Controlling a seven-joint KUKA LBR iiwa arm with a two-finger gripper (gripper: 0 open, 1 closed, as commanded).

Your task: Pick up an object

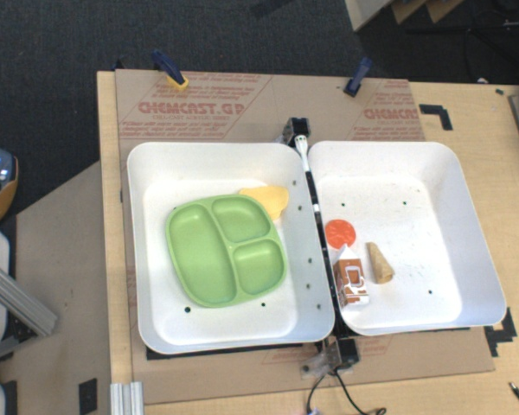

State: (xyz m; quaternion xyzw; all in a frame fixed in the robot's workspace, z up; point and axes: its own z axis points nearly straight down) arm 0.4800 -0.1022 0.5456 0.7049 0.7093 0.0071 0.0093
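A green divided plate (pixel 226 250) lies in the left bin (pixel 147 232). A pale yellow piece (pixel 266 199) peeks out from under the plate's upper right edge. In the right bin (pixel 450 232), near its left wall, sit a round orange-red disc (pixel 340 233), a small tan cone-shaped piece (pixel 380 262) and an orange and white carton (pixel 351 283) lying flat.
The two bins stand on a brown cardboard sheet (pixel 208 102) held by blue clamps (pixel 169 69) at the back. A black clip (pixel 296 131) sits where the bins meet at the back. Cables run off the front edge (pixel 329 379).
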